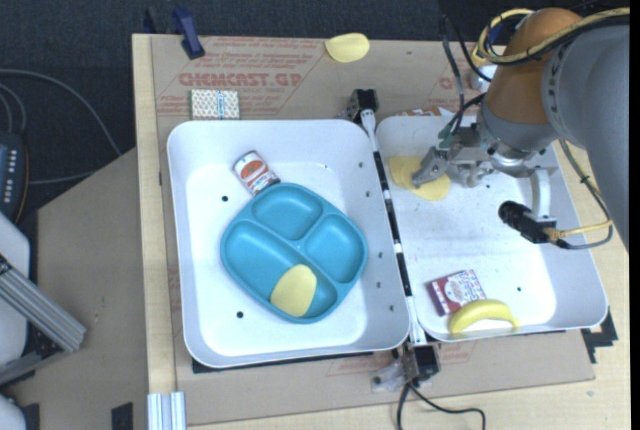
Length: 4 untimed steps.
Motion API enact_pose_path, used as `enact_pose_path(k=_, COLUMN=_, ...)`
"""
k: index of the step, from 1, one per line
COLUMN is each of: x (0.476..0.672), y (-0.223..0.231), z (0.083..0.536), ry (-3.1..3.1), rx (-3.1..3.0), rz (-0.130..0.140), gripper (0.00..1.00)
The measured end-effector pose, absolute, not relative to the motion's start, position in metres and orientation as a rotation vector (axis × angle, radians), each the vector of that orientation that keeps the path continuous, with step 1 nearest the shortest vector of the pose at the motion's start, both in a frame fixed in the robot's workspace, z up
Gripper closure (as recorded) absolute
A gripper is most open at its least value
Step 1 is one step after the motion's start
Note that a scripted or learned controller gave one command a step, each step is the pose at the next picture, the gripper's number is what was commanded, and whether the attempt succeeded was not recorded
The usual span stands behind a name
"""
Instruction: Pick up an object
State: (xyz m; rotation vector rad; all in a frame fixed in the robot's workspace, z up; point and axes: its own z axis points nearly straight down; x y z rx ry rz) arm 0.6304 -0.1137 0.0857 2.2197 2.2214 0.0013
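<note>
- Nearest me, at the front edge of the right bin, a yellow banana lies along the rim, with a small red-and-white packet touching it just behind.
- The left bin carries a blue divided plate, set at a slant; a pale yellow piece sits in its front compartment.
- Behind the plate, near the back-left of that bin, a small red-and-white can lies on its side, apart from the plate.
- The arm reaches in from the right, its grey body high over the right bin's far corner, and its orange band bends down toward the bin.
- The tool hangs low over the back-left part of the right bin, pointing down and toward the divider between the bins.
- Directly under the tool lies a flat yellow object, on the bin floor close to the divider; the tool's tips sit right at its upper edge. I cannot tell whether the tool is open or closed, nor whether it grips the object.
- Out on the worktop, behind the bins, a yellow lemon-shaped thing rests near the back edge, with a blue clip at the back-left corner and a small patterned packet just behind the left bin.
</note>
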Motion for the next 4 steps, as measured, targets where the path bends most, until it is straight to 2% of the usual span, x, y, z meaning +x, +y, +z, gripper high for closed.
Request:
enact_pose_path(k=1, x=0.659, y=-0.143, z=0.086, ry=2.219, rx=2.219, rz=0.002, gripper=0.00)
enact_pose_path(k=2, x=0.579, y=-0.220, z=0.085, ry=2.230, rx=2.223, rz=0.005, gripper=0.00)
enact_pose_path(k=3, x=0.627, y=-0.142, z=0.085, ry=2.222, rx=2.219, rz=0.003, gripper=0.00)
enact_pose_path(k=4, x=0.667, y=-0.175, z=0.085, ry=2.220, rx=2.219, rz=0.001, gripper=0.00)
